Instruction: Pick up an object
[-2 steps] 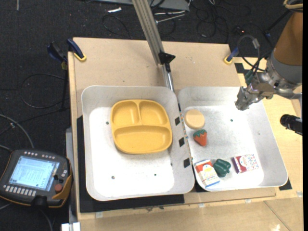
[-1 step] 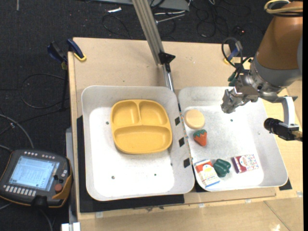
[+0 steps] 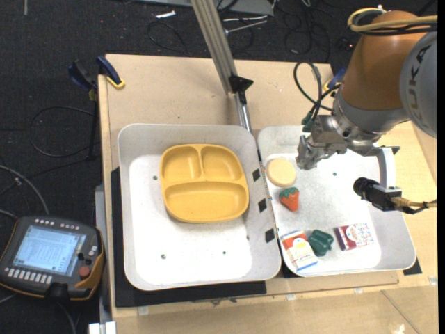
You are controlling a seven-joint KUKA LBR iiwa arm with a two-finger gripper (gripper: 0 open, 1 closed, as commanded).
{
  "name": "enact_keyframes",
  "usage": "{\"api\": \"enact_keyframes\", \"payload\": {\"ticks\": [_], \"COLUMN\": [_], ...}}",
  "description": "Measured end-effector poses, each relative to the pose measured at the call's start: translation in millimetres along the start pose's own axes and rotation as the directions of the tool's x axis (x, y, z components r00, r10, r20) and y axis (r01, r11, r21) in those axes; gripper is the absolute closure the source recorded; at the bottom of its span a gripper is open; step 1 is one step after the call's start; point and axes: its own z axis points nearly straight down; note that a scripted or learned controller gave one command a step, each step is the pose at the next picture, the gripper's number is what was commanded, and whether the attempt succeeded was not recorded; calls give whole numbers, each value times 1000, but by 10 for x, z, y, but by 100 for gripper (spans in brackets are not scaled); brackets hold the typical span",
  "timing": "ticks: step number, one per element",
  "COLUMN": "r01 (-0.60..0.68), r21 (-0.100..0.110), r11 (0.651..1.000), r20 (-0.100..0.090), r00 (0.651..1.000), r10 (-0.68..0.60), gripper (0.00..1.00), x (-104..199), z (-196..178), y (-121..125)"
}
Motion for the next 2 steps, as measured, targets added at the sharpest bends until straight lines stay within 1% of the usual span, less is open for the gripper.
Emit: {"api": "enact_keyframes", "payload": {"ticks": [1, 2], "r01": [0, 2], "r21": [1, 0], "r11": [1000, 1000], "r20": [0, -1], "r00": [1000, 1000], "r10": [0, -2], "gripper": [100, 100], "x": [477, 1094], "z": [135, 137], "y": [44, -32]}}
